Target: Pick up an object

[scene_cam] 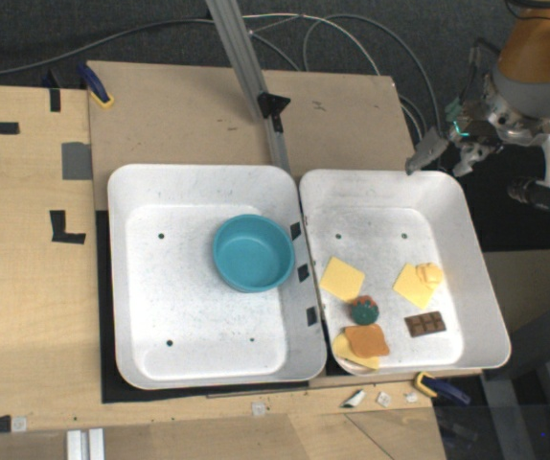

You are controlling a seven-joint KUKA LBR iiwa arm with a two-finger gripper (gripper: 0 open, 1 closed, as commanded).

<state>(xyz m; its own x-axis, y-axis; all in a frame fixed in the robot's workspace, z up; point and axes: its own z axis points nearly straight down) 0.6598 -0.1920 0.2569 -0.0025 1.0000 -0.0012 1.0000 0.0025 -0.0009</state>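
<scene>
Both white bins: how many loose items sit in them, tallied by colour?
Blue: 1, round plastic bowl
Yellow: 2, flat square piece, lumpy piece
Orange: 1, square piece
Brown: 1, small ridged bar
Red-green: 1, small round piece
Total: 6

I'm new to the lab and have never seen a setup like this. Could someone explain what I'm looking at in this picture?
One camera fixed above a bench looks down at a slant. The grey and orange machine at the upper right is a robot arm; its gripper hovers over the far corner of the right bin, with nothing between its jaws. Its job is picking up an object. The left bin holds a blue bowl. The right bin holds small toy-like items: two yellow pieces, a brown block, an orange-brown piece and a small dark round thing.
</scene>
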